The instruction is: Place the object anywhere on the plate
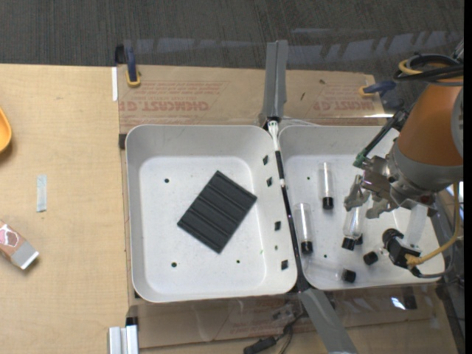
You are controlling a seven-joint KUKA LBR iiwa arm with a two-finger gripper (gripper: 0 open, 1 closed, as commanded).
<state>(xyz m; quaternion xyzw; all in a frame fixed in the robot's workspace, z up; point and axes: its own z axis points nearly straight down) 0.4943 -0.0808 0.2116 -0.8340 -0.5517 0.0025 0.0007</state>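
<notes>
A black ribbed rectangular plate (217, 211) lies tilted in the middle of the left bin (140, 198). Clear tubes with black caps lie in the right bin (310, 147): one (324, 184) near the middle, one (303, 227) by the left wall. A third tube (352, 228) sits right under my gripper (363, 203), its cap pointing to the bin's front. The gripper hangs low over the right bin, touching or just above that tube's upper end. Whether the tube is held cannot be made out.
Two small black caps (370, 257) (348, 275) lie near the right bin's front edge. The divider (279, 175) between the bins carries black clips. On the wooden bench at the left lie a small grey strip (41, 193) and a wrapped item (16, 246).
</notes>
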